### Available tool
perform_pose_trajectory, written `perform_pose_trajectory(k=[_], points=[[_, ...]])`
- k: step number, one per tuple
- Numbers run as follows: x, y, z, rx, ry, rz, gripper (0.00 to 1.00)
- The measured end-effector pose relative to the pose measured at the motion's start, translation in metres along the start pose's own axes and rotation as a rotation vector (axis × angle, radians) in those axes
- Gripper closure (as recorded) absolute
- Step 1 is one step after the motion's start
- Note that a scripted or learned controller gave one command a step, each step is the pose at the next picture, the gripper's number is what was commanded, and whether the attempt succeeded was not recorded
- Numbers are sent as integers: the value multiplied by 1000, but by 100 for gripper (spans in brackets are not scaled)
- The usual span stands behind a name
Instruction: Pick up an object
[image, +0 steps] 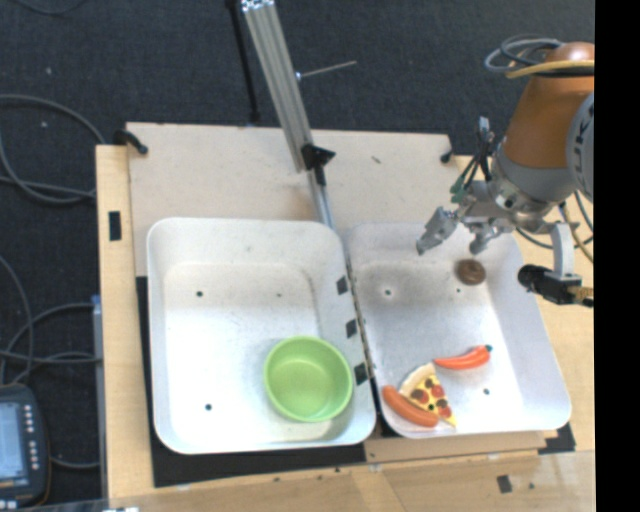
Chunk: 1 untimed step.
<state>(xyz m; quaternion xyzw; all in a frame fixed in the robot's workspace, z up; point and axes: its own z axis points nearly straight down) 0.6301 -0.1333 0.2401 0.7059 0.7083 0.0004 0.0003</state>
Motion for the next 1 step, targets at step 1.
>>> perform_pose_trajectory(k=[1], points=[[0,0,0,0,0,0,0]])
